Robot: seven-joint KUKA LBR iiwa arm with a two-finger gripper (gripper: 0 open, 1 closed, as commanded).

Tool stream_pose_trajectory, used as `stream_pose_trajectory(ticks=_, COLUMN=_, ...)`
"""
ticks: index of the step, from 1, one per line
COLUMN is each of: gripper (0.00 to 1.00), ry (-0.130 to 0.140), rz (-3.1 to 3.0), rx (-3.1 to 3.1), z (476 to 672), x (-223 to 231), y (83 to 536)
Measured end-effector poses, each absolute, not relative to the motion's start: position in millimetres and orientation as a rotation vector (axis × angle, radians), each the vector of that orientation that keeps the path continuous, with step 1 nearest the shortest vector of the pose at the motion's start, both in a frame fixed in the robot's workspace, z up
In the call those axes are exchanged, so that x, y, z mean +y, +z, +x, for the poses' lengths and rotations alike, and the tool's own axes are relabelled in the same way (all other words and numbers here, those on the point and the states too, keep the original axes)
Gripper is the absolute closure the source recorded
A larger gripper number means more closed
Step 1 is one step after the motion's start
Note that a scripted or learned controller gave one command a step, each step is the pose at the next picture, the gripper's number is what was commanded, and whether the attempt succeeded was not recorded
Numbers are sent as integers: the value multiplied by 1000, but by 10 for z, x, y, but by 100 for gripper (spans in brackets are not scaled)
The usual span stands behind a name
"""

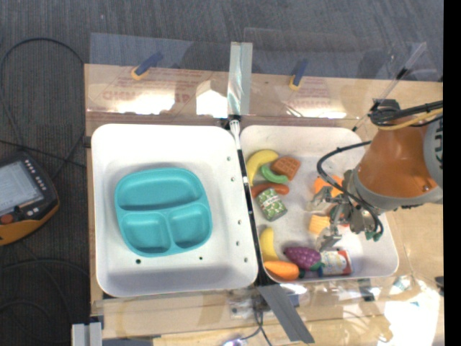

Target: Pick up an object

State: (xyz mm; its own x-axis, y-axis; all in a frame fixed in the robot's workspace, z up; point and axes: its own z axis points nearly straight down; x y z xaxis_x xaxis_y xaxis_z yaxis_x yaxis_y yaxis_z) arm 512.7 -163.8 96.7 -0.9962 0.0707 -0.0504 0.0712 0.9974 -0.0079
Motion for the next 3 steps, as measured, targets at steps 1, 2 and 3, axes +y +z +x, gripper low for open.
stream_pose_trajectory(ticks=1, gripper=0, ry=-10, rz=104, rx=3123, z=5339, x=-1461, y=911)
stream_pose_trajectory(ticks=2, gripper=0, ry=-7, rz=-94, rx=3123, z=6325, x=-1074, y=903)
stream_pose_trajectory(ticks=3, gripper=100, ry=-9, rz=-95, rx=3124, z=6335, x=-1068, y=995)
